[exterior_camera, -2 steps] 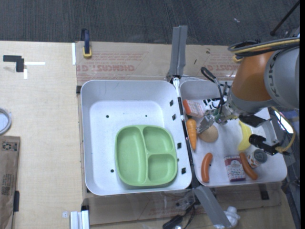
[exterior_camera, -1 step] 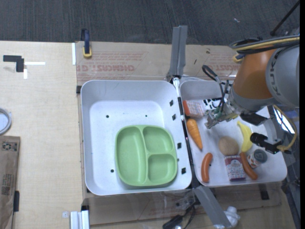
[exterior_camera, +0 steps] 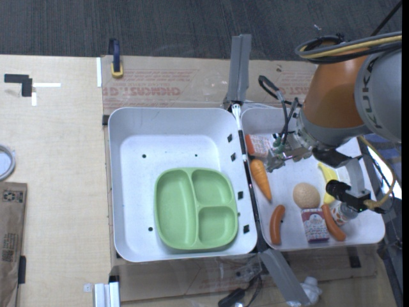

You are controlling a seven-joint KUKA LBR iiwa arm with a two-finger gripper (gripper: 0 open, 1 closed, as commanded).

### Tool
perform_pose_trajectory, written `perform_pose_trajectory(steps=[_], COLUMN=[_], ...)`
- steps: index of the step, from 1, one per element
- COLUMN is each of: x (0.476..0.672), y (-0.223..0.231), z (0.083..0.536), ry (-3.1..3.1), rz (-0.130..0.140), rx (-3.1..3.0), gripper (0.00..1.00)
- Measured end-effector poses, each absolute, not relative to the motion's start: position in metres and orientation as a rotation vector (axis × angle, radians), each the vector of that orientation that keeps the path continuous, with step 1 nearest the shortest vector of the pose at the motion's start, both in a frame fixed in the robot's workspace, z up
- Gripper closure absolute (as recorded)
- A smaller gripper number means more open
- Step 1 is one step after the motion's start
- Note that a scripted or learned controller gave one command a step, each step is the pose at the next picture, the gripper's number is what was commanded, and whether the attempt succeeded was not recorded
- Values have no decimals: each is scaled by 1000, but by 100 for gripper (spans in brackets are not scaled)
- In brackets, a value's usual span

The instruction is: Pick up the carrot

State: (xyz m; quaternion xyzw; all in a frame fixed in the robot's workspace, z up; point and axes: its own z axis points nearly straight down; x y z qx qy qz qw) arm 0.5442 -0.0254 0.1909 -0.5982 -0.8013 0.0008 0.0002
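The carrot [exterior_camera: 260, 178] is orange and tapered and lies along the left wall of the right bin [exterior_camera: 374, 235], thick end toward the back. My gripper [exterior_camera: 278, 155] hangs low over the back left of that bin, just right of and slightly behind the carrot's thick end. The carrot rests on the bin floor, and nothing shows in the gripper. The arm's orange band and grey wrist cover the bin's back right part.
In the right bin with the carrot lie a red packet [exterior_camera: 258, 145], a sausage [exterior_camera: 276, 224], an egg [exterior_camera: 307, 195], a small box [exterior_camera: 315, 226], a second sausage [exterior_camera: 334, 223] and a banana [exterior_camera: 327, 173]. The left bin [exterior_camera: 128, 171] holds a green divided plate [exterior_camera: 195, 208].
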Motion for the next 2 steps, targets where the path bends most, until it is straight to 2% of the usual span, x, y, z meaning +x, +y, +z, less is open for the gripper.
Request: perform_pose_trajectory(steps=[1, 2], x=[519, 522], y=[-12, 14], z=[190, 190], ry=[-2113, -1674], rz=[6, 8], rx=[-2322, -2658], gripper=[100, 100])
